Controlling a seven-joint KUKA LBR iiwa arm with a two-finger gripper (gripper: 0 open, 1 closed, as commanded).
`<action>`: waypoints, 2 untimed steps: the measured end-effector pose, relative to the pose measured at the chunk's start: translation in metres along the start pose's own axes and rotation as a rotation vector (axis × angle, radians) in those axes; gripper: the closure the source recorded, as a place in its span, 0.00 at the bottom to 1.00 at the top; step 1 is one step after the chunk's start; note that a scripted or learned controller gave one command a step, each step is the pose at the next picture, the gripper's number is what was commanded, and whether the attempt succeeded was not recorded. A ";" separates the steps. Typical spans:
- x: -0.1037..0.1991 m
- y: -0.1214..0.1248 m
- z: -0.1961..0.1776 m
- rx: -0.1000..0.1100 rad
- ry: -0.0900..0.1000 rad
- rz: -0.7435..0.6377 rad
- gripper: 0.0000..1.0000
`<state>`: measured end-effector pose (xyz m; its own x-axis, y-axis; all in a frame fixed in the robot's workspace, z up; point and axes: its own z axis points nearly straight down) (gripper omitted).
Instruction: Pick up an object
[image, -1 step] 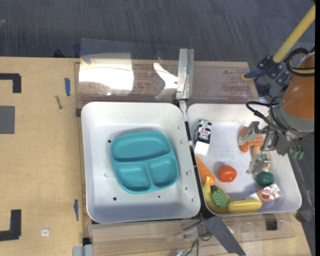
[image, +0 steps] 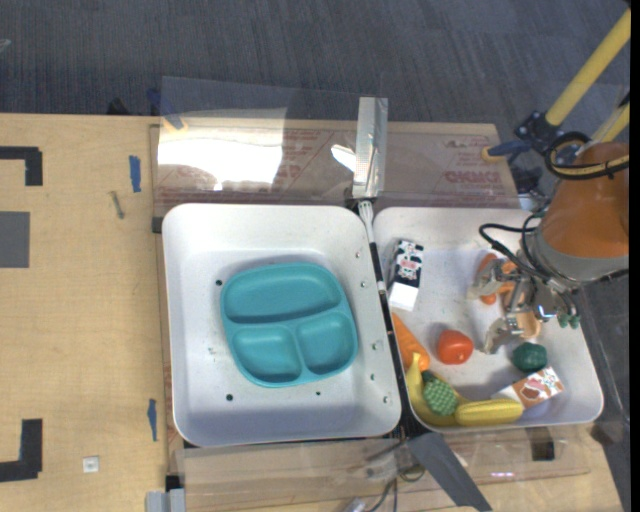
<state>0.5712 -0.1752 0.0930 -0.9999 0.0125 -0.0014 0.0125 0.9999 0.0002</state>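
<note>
Landmark: right bin (image: 585, 400).

Arm (image: 590, 215) enters from the right, orange band over the bin's right side. Pincer (image: 515, 318) is down inside the bin, right of centre. Can't tell if it is wide or narrow; the view there is cluttered with cables and metal bits. Nothing is seen between its tips.

Things in the right bin:
- tomato (image: 455, 347), near the middle, left of the pincer, apart from it
- green ball (image: 529, 356), just below the pincer, close; probably not touching, hard to say
- small carton (image: 540, 386), red and white, near the bottom right corner, just below the green ball
- banana (image: 489, 410), along the bottom wall
- corn (image: 439, 395), green and yellow, bottom left, next to the banana's left end
- carrot (image: 410, 340), against the left wall
- milk box (image: 405, 272), black and white, upper left
- an orange thing (image: 490, 275) at upper right beside the pincer, partly hidden

Left of the right bin: left bin (image: 190, 300), touching it, holding a teal tray (image: 288, 322) with three compartments. Both bins sit on the table (image: 70, 300).
</note>
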 end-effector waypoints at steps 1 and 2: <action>-0.039 0.019 0.005 0.001 -0.008 0.068 0.00; -0.041 0.020 -0.007 0.002 -0.015 0.066 1.00</action>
<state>0.6126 -0.1558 0.1005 -0.9968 0.0785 -0.0168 0.0786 0.9969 -0.0012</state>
